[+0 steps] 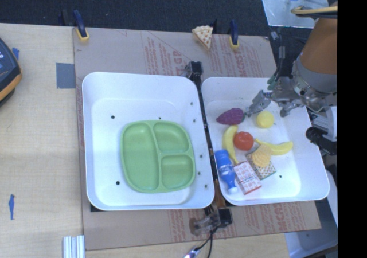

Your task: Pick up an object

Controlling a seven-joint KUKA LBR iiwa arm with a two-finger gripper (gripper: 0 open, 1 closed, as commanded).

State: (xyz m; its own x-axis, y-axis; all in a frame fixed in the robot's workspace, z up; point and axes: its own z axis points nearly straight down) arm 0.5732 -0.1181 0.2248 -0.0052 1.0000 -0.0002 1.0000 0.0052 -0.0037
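The gripper [274, 104] hovers low in the right bin [309, 191], fingers apart and holding nothing, a lemon [265, 119] just below them, likely the target. The other toys lie clustered nearby.

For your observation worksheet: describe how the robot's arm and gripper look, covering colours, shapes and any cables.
The arm enters from the right with a broad, rounded orange band, then a grey wrist section below it. The gripper is dark grey metal, built of thin, angular linkage-like parts. A slim black cable or rod runs alongside the wrist. No markings are readable.
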